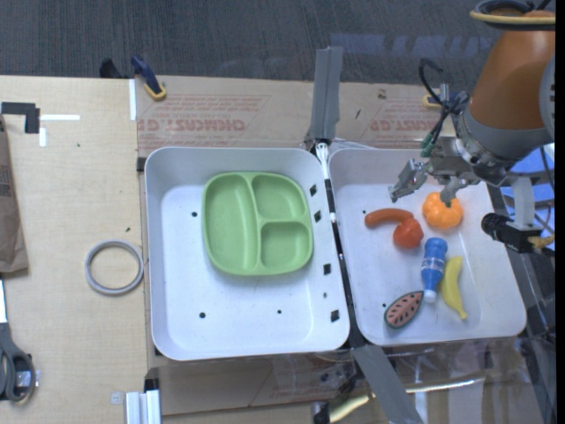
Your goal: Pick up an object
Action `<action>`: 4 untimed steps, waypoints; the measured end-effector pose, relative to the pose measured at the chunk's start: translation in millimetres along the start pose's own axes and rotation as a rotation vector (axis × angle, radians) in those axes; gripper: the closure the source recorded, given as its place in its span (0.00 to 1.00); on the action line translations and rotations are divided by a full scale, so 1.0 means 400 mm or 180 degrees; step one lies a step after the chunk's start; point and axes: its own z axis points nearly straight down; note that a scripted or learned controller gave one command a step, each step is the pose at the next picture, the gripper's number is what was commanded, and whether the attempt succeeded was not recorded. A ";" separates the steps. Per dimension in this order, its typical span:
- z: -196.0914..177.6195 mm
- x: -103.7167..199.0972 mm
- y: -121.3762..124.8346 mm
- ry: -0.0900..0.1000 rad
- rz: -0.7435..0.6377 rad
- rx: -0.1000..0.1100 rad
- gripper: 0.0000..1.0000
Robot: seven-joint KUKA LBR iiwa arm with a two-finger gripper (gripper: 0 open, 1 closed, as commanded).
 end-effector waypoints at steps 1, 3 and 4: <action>0.250 -0.165 0.087 0.0001 -0.0493 -0.0005 0.00; 0.359 -0.106 0.204 -0.0005 -0.1314 -0.0019 0.00; 0.360 -0.018 0.147 -0.0001 -0.1033 -0.0013 0.00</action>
